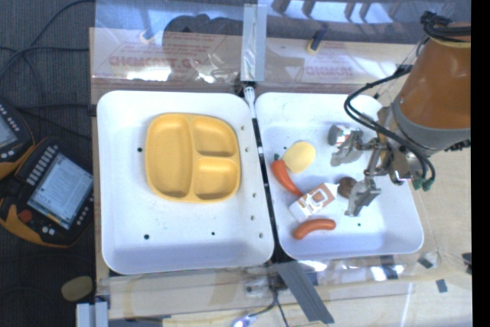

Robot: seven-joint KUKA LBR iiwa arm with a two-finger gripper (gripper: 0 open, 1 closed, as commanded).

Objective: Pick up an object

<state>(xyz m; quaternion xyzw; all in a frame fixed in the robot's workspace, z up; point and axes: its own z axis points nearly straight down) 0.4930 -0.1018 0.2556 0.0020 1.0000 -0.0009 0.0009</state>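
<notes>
1. From the overhead camera I see two white bins side by side on the table [452,241]. The left bin [122,241] holds a yellow tray [193,157] with three compartments, lying flat near its middle.
2. The right bin [398,237] holds the loose items. A yellow lemon [300,155] sits left of centre, and a carrot [285,175] lies just beside it on the near-left, apparently touching it.
3. Nearer me, a small white and orange carton [314,201] lies tilted, and a red sausage [314,227] lies just near of it, close to the bin's near wall.
4. A small brown object [347,185] sits right of the carton; I cannot tell what it is.
5. The arm [436,92] comes in from the right, over the right bin's far-right part. Its tool [354,174] is low over the bin, fingers spread apart, one finger [346,146] on the far side and the other [363,197] on the near side. The brown object lies between them, nothing clamped.
</notes>
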